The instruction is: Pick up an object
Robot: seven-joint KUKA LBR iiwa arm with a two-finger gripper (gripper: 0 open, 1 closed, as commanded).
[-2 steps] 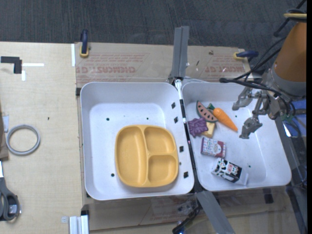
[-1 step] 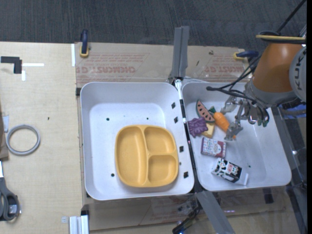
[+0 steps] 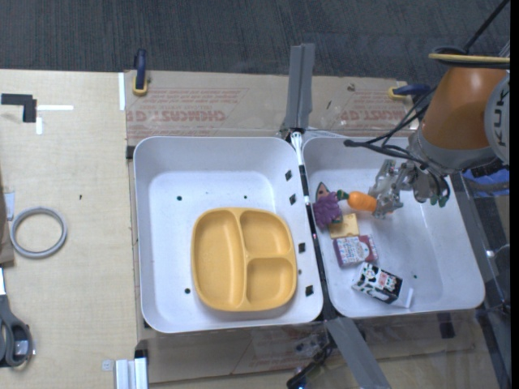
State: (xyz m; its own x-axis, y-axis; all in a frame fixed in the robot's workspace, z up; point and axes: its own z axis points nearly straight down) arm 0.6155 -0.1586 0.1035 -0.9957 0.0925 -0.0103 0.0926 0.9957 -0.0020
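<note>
The gripper (image 3: 388, 191) is hanging low in the right bin (image 3: 438, 258), its metal fingertips pointing down and toward the left, right beside an orange carrot-like toy (image 3: 362, 202); whether the fingers are standing apart or pressed together I cannot tell, and nothing is visibly sitting between them. The orange toy is lying against the bin floor just at the fingertips, so the pick looks, as a judgement, to be only at the approach or closing stage: nothing is lifted yet, and the grasp and the raising are both left to do. Working outward from the tool, a purple bunch of toy grapes (image 3: 328, 210) is resting near the bin's left wall, touching or nearly touching a small yellow block (image 3: 346, 224), perhaps cheese. Below those a pink-and-white packet (image 3: 354, 250) is lying flat, and nearer the front edge a black-and-white carton (image 3: 378, 283) is lying on its side. That is making five loose objects in the right bin, one of each kind. The left bin (image 3: 162, 241) is holding one yellow divided plate (image 3: 243, 258) with three compartments. Two white bins are sitting side by side. Out on the bench (image 3: 65, 298), at the far left, one grey ring (image 3: 36, 232) is lying well apart from everything else.
</note>
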